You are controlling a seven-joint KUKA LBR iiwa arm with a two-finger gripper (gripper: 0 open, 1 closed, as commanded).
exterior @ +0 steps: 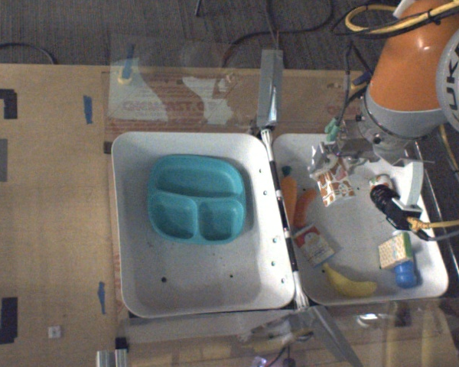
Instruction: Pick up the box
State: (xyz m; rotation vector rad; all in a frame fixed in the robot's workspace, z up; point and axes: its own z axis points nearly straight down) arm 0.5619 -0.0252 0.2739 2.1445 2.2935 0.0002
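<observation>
- Box (334, 184): the red-and-white patterned one lies tilted in the upper part of the right bin (359, 228), directly under the claw (330, 155).
- Claw state: cannot tell. The wrist hardware hides it from above, and nothing confirms a grip on the box.
- Contact: the claw overlaps the top edge of the box in this view. Whether it touches the box or hangs above it cannot be read.
- Arm (413, 60): it reaches in from the right, with its orange band over the far right corner of the bin.
- Step in hand, as judged: final approach or grasp attempt. The box appears to rest on the bin floor, so the lift is not yet done.
- Next move calls for: the claw centred across the narrow side of the box, a firm closure, then a straight vertical lift.
- Neighbours: a carrot (289, 196) lies just beside the box to the left, and a small packet (315, 245) is near below. A banana (350, 282), a carton (393, 251) and a blue cup (405, 274) sit along the near edge, well apart.
- Left bin (138, 266): it holds a teal tray (199, 199), not involved.
</observation>
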